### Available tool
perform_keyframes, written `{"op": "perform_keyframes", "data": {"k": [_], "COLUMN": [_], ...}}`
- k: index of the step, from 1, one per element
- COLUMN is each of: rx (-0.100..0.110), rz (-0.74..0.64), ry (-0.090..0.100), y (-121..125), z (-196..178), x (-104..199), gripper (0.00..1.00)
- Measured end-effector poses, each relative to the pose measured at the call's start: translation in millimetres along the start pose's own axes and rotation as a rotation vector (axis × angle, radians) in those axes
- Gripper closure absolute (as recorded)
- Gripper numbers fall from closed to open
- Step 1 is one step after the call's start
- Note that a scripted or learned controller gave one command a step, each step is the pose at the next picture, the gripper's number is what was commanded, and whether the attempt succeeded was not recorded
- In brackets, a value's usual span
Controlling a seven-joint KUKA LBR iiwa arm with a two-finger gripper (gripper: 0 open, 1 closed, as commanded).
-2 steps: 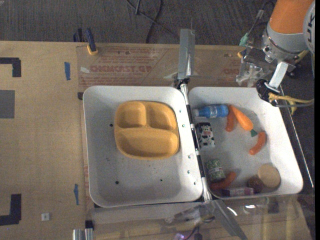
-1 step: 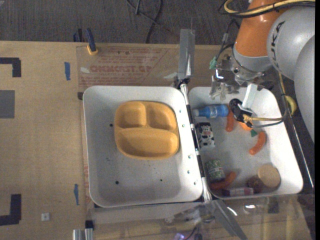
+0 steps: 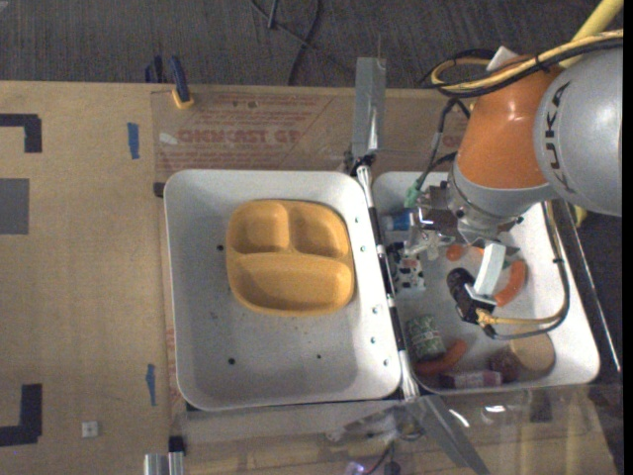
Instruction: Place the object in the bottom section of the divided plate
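Camera view: divided plate [image 3: 290,257] bare, gripper [image 3: 423,265] low over right bin [image 3: 579,349] (jaw state unclear), pick and placing left

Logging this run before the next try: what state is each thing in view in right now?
divided plate: upright in the left bin, its sections bare.
left bin: holds just the plate.
right bin: holds a clutter of small items.
green can: on its side by the divider.
gripper: low over the right bin.
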State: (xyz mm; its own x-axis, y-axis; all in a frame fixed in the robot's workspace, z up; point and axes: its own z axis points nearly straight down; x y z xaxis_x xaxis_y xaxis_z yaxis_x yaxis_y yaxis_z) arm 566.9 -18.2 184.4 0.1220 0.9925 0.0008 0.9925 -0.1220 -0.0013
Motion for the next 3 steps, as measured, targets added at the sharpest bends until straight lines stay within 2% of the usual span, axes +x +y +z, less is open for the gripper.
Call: {"op": "perform_keyframes", "data": {"k": [1,2,3], "rx": [-0.003,-0.004,-0.004], "rz": [-0.099,-0.189,-0.257], "ry": [-0.001,-0.002,-0.001], "y": [14.7,46.7,32.2], "z": [-0.4,43.5,-31.0], "x": [-52.3,-123.3,-71.4], "gripper": [1.0,1.0,1.0]}}
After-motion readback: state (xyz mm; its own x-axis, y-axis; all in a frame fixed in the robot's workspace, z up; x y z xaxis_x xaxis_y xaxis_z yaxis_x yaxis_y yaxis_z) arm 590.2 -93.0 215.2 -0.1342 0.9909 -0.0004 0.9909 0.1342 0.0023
